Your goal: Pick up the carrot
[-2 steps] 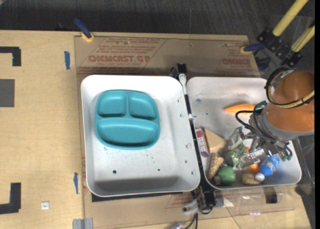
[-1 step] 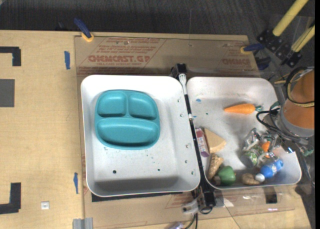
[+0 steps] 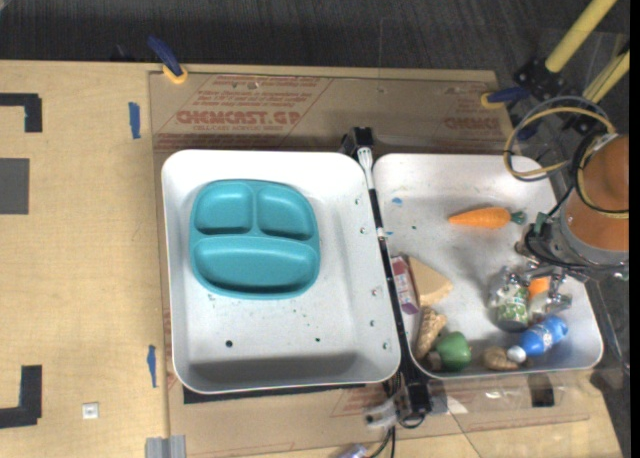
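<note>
Carrot (image 3: pixel 480 217) lies flat in the far part of the right bin (image 3: pixel 430 181), clear of the other items. Long axis runs left-right; tapered tip points left, green stub end points right. The arm (image 3: pixel 600 208) enters from the right, cut off by the frame edge. The jaws (image 3: pixel 525 296) sit nearer, low over a clutter of small items near the bin's right wall; cannot tell their state. Left bin (image 3: pixel 190 276) holds a teal divided plate (image 3: pixel 255 238).
</note>
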Tool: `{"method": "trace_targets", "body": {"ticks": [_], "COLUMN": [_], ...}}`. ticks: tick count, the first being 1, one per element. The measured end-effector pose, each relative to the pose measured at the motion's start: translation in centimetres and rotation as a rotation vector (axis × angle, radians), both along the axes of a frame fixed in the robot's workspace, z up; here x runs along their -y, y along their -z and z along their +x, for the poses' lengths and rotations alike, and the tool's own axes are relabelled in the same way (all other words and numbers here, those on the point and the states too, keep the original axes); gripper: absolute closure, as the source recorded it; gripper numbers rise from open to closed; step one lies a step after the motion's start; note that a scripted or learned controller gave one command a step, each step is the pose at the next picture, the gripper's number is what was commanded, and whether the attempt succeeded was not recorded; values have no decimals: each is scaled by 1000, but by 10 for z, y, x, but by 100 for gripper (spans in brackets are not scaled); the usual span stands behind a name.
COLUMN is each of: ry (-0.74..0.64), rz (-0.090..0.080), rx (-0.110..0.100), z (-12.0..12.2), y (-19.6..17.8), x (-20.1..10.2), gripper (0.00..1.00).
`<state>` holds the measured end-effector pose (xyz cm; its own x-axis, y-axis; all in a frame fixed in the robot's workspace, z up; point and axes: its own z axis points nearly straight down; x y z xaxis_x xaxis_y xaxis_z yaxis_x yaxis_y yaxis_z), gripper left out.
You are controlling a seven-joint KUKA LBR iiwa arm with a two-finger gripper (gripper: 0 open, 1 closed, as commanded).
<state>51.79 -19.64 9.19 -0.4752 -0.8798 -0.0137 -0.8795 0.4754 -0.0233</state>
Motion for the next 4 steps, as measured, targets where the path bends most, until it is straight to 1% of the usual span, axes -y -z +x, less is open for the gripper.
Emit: {"method": "trace_targets", "body": {"ticks": [2,3,4], "ry": [5,6,117], "rz": [7,8,5], "rx": [16,16,-14], "z": [5,5,-8], "y": [-22,-21,3], "x": [-4,-4,8], "gripper": [100,0,0]}}
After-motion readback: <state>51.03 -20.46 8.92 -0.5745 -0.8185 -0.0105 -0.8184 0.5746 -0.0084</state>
